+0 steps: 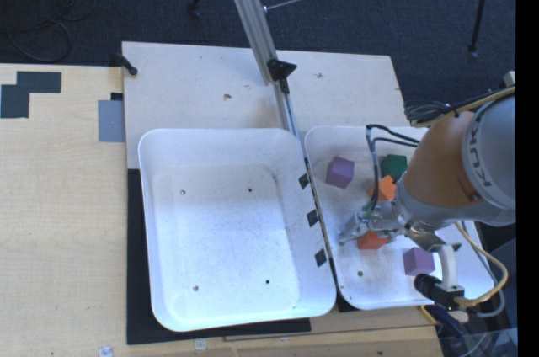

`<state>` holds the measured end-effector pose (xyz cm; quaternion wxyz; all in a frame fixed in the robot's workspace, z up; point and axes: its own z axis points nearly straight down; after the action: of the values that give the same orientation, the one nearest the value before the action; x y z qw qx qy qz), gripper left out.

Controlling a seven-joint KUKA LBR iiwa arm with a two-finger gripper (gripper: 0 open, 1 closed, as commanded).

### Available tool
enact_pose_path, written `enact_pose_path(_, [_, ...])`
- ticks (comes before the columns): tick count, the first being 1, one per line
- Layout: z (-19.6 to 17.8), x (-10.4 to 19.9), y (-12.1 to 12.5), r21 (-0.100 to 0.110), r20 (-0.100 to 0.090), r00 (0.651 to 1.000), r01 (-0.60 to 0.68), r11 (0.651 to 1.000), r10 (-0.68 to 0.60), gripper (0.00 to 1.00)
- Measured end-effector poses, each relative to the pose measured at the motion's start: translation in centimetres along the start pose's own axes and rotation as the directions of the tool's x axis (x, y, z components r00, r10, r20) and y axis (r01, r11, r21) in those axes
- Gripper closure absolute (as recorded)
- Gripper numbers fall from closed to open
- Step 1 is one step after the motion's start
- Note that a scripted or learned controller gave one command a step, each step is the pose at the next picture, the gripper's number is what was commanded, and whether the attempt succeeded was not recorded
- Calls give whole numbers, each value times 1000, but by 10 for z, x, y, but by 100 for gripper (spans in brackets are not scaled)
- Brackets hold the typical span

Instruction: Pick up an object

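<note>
Left bin [168,146] sits on the counter [59,204]. Right bin [324,146] has a purple cube [340,172] at far left and a 2nd purple block [418,260] nearer, w/ a green block [394,165] far side. Claw [364,231] is low mid-bin, just beside an orange block [370,242]; can't tell its state.

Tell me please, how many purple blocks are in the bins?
2, both in the right bin: one purple block near its far left corner, one near the front, below the arm. The arm may hide others.
</note>
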<state>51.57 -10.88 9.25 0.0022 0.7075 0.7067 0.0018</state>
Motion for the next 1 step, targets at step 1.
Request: enact_pose_path(1, [-10, -1, 0, 2, -1, 1000, -8, 1000, 8, 100])
